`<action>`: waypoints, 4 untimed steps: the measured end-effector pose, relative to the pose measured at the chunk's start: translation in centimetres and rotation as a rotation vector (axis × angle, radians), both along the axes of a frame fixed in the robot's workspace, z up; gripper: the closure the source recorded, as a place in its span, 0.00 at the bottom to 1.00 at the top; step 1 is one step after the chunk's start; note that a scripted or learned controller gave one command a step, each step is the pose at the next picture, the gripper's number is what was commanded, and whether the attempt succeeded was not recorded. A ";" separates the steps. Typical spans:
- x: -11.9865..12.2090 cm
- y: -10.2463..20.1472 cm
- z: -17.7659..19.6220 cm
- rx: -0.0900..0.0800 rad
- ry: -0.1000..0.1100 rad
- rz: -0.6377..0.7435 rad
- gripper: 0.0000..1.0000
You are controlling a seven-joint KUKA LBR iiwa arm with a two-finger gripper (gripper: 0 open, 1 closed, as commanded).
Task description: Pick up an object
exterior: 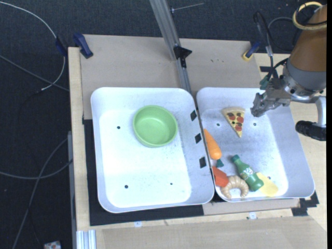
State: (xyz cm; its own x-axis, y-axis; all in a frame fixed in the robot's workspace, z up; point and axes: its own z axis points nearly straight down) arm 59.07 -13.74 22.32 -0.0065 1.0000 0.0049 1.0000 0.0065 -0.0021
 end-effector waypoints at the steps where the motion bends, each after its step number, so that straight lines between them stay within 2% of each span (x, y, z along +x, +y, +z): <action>1: -1.1 6.2 0.5 0.003 0.008 0.001 1.00; 2: -0.5 11.8 1.6 -0.001 -0.002 0.001 1.00; 4: -1.2 22.3 3.0 -0.001 -0.002 0.001 1.00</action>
